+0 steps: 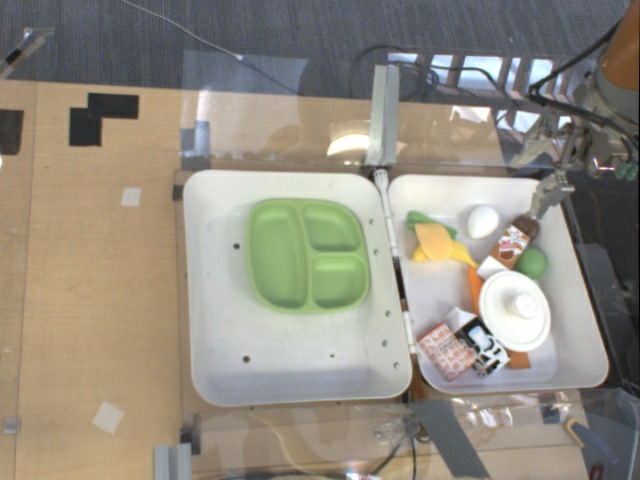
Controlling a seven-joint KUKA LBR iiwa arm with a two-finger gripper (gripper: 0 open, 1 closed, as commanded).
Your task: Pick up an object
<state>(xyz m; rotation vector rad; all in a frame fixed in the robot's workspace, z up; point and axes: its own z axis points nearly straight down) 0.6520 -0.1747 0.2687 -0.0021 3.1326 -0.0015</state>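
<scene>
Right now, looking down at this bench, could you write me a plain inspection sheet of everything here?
Surface: wooden bench bearing two shallow white bins side by side, left bin and right bin.
Job's things: in the right bin, a yellow banana-shaped toy, white egg-like ball, small brown bottle, green ball, round white lidded dish, orange piece, small printed packets.
Clutter: green three-compartment plastic tray in the left bin.
Gripper: two-finger gripper above the right bin's far edge, near the bottle; fingers unclear.
Cables: black cables by the arm.
Surroundings: dark carpet.
</scene>
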